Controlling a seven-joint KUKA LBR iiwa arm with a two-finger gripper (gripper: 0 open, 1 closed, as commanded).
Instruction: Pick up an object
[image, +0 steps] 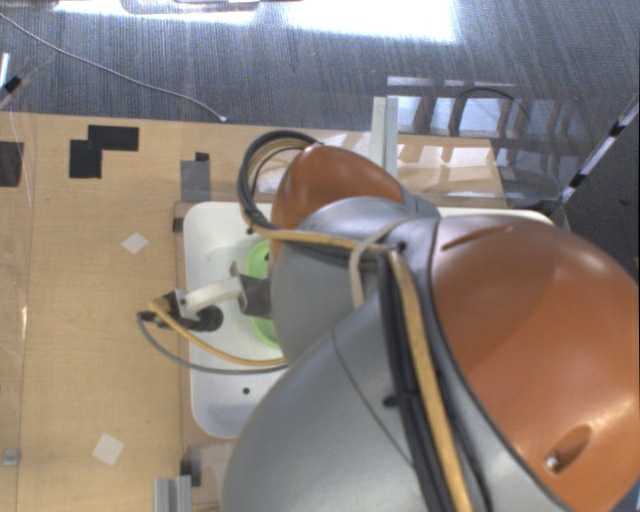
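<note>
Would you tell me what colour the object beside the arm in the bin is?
Bright green, seen in the camera view, mostly hidden behind the arm.

Pale wood counter under bright overhead light.

The counter (90, 300) carries black square markings (100, 150) and small white tags (134, 243). Beyond its far edge lies dark grey ribbed floor (300, 60), washed by a white glare (330, 15); a metal frame (450, 120) stands at the back.

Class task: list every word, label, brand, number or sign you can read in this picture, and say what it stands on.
None: no readable text.
Black block shapes on the wooden bench are plain marks, not letters.
The arm and white bin bear no lettering.
</note>
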